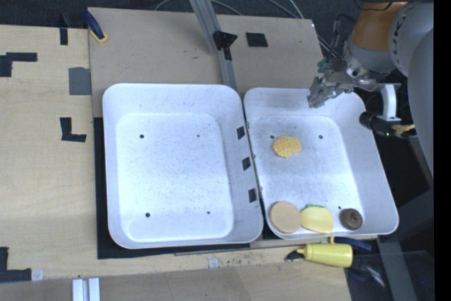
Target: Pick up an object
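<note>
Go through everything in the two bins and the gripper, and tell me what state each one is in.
Gripper: above the right bin's far edge, holding nothing visible.
Right bin: holds four objects.
Yellow crumbly disc: lying flat, alone mid-bin.
Tan disc: flat at the near wall.
Yellow piece: beside the tan disc.
Brown round piece: in the near corner.
Left bin: sits level.

Light is even and fairly bright, falling from overhead; shadows stay soft and short. The two white bins [176, 166] are the brightest surfaces, close to washed out, with faint grainy speckle across their floors. The dark floor beyond the tabletop [42, 151] sinks to near black. The arm [394, 17] looks soft and slightly smeared, and the whole frame is low in resolution with mild noise
</note>
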`<action>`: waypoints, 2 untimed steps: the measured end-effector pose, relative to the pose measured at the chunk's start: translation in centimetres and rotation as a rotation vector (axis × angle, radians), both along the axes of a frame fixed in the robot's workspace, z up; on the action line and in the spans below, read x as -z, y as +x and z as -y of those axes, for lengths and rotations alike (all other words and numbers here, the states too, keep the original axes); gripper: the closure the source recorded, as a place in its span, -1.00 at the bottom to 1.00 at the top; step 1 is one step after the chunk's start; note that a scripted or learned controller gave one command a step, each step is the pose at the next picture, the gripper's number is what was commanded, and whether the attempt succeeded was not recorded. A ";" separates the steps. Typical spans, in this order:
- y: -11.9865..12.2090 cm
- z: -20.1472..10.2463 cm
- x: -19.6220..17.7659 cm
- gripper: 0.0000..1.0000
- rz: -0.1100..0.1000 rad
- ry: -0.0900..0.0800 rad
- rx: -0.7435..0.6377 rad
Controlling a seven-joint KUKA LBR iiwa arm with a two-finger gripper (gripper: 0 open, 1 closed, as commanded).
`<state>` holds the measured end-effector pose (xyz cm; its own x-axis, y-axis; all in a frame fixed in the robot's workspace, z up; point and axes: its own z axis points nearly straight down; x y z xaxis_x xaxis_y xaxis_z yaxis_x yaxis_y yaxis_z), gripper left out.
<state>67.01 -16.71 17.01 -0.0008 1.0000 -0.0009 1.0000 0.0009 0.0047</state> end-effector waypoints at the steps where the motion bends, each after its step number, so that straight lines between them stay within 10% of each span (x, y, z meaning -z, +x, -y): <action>1: 0.1 0.0 -4.9 1.00 -0.001 0.000 0.000; 2: -1.1 -5.9 -4.5 1.00 -0.005 0.002 -0.004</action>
